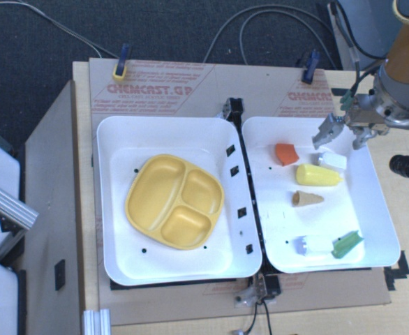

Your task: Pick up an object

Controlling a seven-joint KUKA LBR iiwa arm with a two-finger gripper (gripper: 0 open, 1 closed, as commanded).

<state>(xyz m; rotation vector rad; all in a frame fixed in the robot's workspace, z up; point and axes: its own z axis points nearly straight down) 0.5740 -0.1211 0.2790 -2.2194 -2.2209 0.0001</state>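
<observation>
**Gripper poised over the far corner of the right bin, nothing yet taken**

Nearest the camera, at about 5 o'clock in the right bin [382, 208], a green piece [347, 243] lies by the front rim, with a small pale bluish thing [300, 244] just to its 9 o'clock. They sit loose and apart, which leaves room around each for a grasp.

Further back, near the bin's middle, a tan cone [306, 199] lies on its side. Beyond it lies a yellow block [318, 176], with an orange block [286, 153] at its 11 o'clock and a white piece [332, 161] touching or nearly touching its far edge.

In the left bin [114, 187] a yellow divided tray [174, 200] lies flat, filling the middle; its broad, low shape looks awkward to pinch.

Farthest, at 1 o'clock of the right bin, the gripper [344, 132] hangs with its fingers spread and nothing between them. It sits above the white piece and yellow block, so either seems the likely target. Both bins rest on a board on the tabletop [51, 152].
</observation>
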